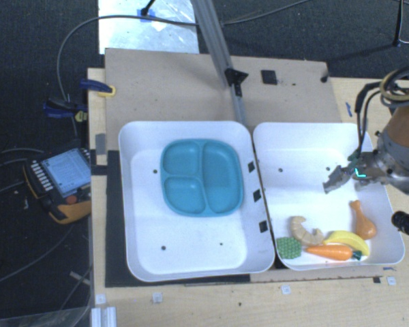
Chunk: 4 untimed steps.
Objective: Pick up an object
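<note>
Camera view, looking down at a slant on a bench with two shallow white bins side by side. The left bin (140, 251) holds a blue divided plate (202, 177) with three compartments, lying flat near the bin's middle. The right bin (300, 142) holds a cluster of toy foods gathered in its near corner: a green piece (289, 248) at the left, a pale curled shrimp-like piece (304, 230) just beside it, a yellow banana (348, 240) touching an orange carrot (330, 252) that lies along the front wall, and an orange drumstick (362, 220) standing a little apart to the right.

The grey arm reaches in from the right, and its gripper (339, 178) hangs over the right bin, above and slightly left of the drumstick, apart from every object. Nothing sits between its fingers; the view is too small and dark there to judge how wide they stand (so that is left unsaid).

To pick well from here, the drumstick looks the best target: it is the nearest item and has free space around it, while the banana and carrot touch and could be dragged together. A good approach would centre over the drumstick's narrow neck, turn the fingers across its length, and descend straight, staying clear of the bin's right wall.
</note>
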Tool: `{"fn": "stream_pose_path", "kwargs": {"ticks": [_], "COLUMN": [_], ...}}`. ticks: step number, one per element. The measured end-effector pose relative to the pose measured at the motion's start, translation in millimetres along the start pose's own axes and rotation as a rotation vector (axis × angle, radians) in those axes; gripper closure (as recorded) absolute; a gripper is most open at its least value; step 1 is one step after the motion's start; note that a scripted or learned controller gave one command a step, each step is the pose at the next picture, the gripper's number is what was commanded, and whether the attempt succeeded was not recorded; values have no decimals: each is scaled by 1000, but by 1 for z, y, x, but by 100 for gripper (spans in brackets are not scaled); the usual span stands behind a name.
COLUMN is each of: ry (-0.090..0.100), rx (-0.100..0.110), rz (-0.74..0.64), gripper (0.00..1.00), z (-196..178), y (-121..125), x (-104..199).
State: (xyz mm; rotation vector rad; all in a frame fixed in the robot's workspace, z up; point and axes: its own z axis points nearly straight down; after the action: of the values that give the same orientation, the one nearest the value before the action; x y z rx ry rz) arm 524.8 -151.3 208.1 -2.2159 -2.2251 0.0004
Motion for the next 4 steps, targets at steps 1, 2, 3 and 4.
{"fn": "stream_pose_path", "kwargs": {"ticks": [1, 2, 3, 4], "ry": [0, -1, -1, -1], "rx": [-2, -1, -3, -4], "rz": [0, 2, 3, 3], "gripper": [0, 0, 0, 0], "z": [-1, 41, 96, 122], "y": [1, 6, 9, 11], "x": [0, 0, -8, -9]}}
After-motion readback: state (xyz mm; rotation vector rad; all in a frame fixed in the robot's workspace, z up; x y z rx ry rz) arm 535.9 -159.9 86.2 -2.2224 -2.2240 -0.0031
